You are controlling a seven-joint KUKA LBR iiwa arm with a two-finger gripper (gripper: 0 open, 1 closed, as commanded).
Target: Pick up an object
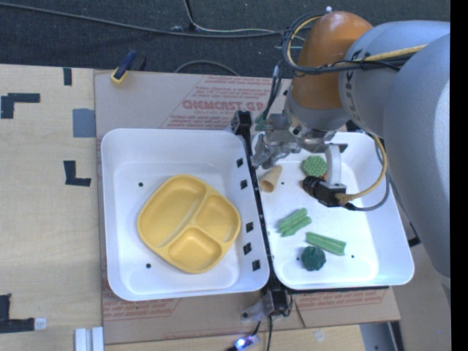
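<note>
Claw (272,152): hangs over the right bin's (380,265) far-left corner; grip state cannot be told.
Cone (270,177): tan, just near of claw, long axis running near-left to far-right.
Other options: green pieces (294,222) farther toward the near side.

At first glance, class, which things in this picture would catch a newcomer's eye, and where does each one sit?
The yellow divided plate stands out first, lying alone in the left bin. Next comes the arm's orange band at upper right, with the hand hanging over the right bin near a tan cone. Below it lie green toy vegetables, among them a bean pod and a broccoli piece.
</note>
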